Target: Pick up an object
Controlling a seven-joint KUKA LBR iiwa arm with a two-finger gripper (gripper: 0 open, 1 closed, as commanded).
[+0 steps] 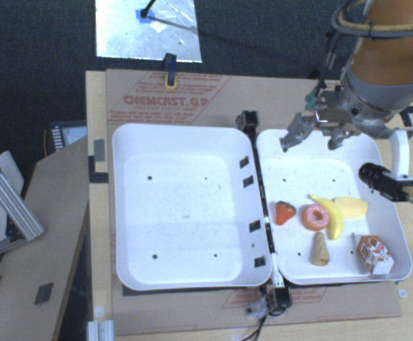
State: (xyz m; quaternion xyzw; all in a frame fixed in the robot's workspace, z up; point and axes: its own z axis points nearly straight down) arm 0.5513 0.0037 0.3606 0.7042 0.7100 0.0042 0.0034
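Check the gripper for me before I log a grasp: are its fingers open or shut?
Open. The gripper hangs above the right bin's far edge with its two fingers spread apart and nothing between them.

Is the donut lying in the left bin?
No, the donut lies in the right bin, between the strawberry and the banana.

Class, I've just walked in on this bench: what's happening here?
A robot arm reaches in from the right, its open gripper hanging above the far end of the right bin, holding nothing. Toy food lies at that bin's near end: a strawberry, doughnut, banana, lemon, cone and small box. Nothing is picked up yet.
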